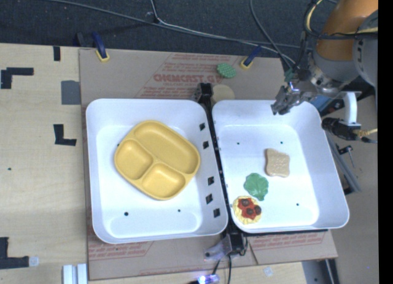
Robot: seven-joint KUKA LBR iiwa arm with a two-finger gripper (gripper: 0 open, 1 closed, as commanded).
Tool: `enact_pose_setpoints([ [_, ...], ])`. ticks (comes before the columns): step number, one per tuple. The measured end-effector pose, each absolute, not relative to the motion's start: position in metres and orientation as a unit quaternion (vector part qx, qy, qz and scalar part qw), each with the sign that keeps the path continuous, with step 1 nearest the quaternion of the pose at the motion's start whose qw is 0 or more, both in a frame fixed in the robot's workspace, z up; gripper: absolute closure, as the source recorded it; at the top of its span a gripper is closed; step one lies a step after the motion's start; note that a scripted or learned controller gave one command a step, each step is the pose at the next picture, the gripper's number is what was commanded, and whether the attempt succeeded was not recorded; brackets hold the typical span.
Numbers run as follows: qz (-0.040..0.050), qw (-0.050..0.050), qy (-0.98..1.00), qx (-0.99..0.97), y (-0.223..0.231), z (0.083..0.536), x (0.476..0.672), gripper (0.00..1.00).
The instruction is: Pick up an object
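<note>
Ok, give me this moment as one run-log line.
tool: over right bin's far rim, holding nothing | right bin: bread slice, green broccoli toy, pizza toy | left bin: yellow divided tray

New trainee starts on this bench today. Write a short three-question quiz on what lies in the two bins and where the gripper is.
1. True or false: the yellow divided tray lies in the left bin.
2. Which item in the right bin lies nearest the front edge?
A. the toast slice
B. the green broccoli piece
C. the small pizza piece
3. Fill in: the gripper is over the right bin's ____ corner, far right or near left?

Key
1. True.
2. C; the pizza sits by the front left corner, the broccoli just behind it, the toast further back.
3. Far right; it is apart from all three items.
</note>
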State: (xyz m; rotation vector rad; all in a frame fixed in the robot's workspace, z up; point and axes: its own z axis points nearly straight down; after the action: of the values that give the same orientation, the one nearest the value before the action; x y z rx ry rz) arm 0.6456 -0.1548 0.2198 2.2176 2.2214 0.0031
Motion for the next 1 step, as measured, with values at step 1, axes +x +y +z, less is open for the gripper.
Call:
enact_pose_setpoints([
  [1, -0.0004, -0.001, 0.709, 0.705, -0.1044, 0.2127, 0.6412, 1.00],
])
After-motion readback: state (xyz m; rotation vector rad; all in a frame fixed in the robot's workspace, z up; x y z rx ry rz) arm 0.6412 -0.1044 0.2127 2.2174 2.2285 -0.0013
